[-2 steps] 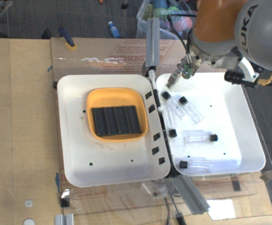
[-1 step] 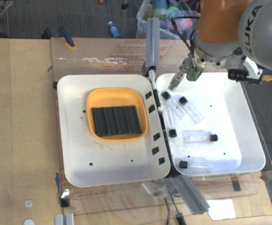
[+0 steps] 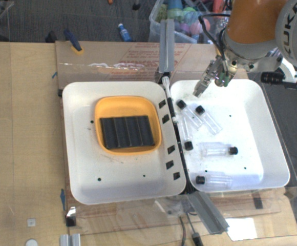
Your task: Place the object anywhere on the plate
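Observation:
An orange plate [image 3: 103, 111] lies in the left white bin [image 3: 82, 178] and carries a black ridged block [image 3: 127, 131]. In the right bin [image 3: 266, 152] lie several clear vials with black caps, among them one [image 3: 208, 121] near the back, one [image 3: 216, 149] in the middle and one [image 3: 216, 179] at the front. My gripper [image 3: 210, 84] hangs over the back left corner of the right bin, just above the rear vials. Its fingers are spread open and hold nothing.
A grey divider bar [image 3: 166, 55] with black clips [image 3: 170, 149] runs between the two bins. A clear tub of coloured toys [image 3: 189, 9] stands behind the bins. The arm's orange band [image 3: 256, 12] looms over the right bin's back edge.

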Controlling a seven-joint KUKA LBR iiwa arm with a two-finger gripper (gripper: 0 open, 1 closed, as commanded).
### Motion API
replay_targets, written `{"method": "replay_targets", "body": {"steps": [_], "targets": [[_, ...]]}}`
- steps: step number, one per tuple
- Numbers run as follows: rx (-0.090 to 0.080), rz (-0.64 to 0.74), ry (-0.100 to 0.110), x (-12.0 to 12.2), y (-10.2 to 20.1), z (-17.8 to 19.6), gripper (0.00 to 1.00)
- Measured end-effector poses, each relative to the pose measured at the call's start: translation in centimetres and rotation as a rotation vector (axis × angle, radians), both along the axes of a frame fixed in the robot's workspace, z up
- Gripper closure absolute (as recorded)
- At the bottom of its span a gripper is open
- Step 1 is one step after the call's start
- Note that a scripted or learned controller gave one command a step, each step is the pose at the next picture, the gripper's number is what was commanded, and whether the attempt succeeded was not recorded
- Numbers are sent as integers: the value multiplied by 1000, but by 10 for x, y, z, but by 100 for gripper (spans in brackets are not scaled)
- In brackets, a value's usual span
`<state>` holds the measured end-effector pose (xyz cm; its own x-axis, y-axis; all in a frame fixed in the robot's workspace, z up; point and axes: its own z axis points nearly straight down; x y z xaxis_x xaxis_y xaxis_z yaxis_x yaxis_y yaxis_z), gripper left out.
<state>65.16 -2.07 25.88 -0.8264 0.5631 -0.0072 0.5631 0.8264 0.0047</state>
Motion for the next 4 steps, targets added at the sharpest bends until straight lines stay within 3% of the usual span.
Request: {"method": "replay_targets", "body": {"steps": [1, 2, 3, 4], "targets": [[-1, 24, 1, 8, -21, -15, 100], [0, 293, 6, 6, -37, -38, 100], [-3, 402, -2, 10, -53, -9, 100], [-2, 468, 5, 8, -76, -28, 100]]}}
